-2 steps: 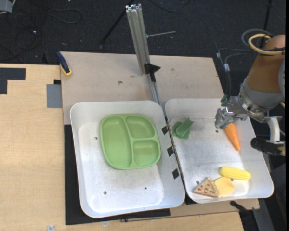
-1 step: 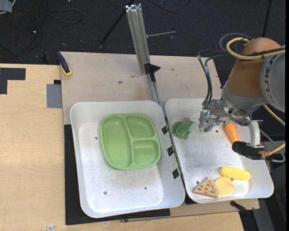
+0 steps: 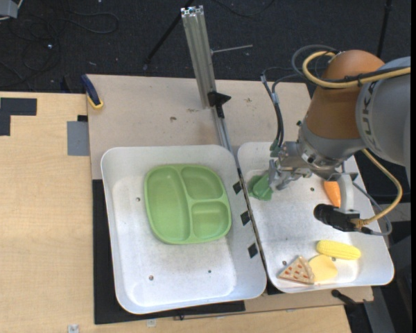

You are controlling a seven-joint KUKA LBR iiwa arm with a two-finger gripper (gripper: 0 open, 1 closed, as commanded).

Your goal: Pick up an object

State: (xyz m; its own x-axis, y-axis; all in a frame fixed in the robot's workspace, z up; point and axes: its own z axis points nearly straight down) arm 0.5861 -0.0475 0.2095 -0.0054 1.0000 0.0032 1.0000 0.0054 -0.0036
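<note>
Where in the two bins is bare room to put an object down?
Left bin: a wide bare strip in front of the green plate. Right bin: a bare patch in the middle, between the green object and the wedge slice. Crowded: the right bin's front right corner, and by the gripper.

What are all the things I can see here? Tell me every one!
left bin: one, white, bench's left.
right bin: one, white, beside it.
divided plate: one, green, in left bin.
green toy: one, green, right bin, beside gripper.
carrot: one, orange, right bin.
corn: one, yellow, right bin.
wedge: one, tan, right bin's near edge.
yellow piece: one, yellow, beside wedge.
metal post: one, silver, behind bins.
gripper: one, grey, over right bin.
</note>
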